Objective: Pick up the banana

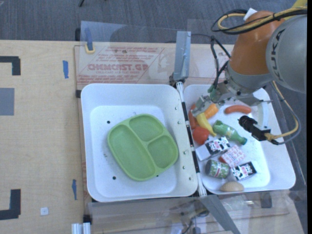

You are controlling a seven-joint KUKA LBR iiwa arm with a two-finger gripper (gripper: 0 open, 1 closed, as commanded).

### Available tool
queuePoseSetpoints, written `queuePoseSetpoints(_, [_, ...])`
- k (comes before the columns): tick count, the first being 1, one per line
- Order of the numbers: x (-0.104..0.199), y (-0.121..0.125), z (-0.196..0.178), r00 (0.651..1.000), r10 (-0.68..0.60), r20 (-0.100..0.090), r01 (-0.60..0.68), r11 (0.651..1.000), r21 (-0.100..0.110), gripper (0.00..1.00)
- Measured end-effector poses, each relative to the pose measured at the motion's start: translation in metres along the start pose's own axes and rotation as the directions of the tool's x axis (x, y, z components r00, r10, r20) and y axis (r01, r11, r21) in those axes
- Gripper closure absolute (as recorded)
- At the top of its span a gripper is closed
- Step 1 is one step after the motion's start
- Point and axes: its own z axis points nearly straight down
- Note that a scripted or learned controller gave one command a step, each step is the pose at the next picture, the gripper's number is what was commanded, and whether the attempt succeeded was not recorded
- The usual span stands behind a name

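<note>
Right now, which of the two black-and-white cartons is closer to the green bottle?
The upper carton, lying right beside the green bottle. The other carton sits lower in the right bin, past the pink packet.

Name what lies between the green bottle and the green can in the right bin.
In the camera view, a black-and-white patterned carton lies between the green bottle and the green can.

Grey arm [292, 48], orange band [253, 43], yellow-and-black cables, black lettering on the grey casing
</note>
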Motion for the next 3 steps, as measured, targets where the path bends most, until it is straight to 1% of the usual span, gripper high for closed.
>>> queuePoseSetpoints(1, [-0.050, 0.021, -0.066, 1.000, -0.011, 0.001, 0.011, 1.000, 0.000, 0.00])
queuePoseSetpoints(2, [-0.004, 0.047, -0.118, 0.994, 0.111, 0.001, -0.111, 0.994, 0.000, 0.00])
queuePoseSetpoints(3, [-0.004, 0.047, -0.118, 0.994, 0.111, 0.001, -0.111, 0.994, 0.000, 0.00])
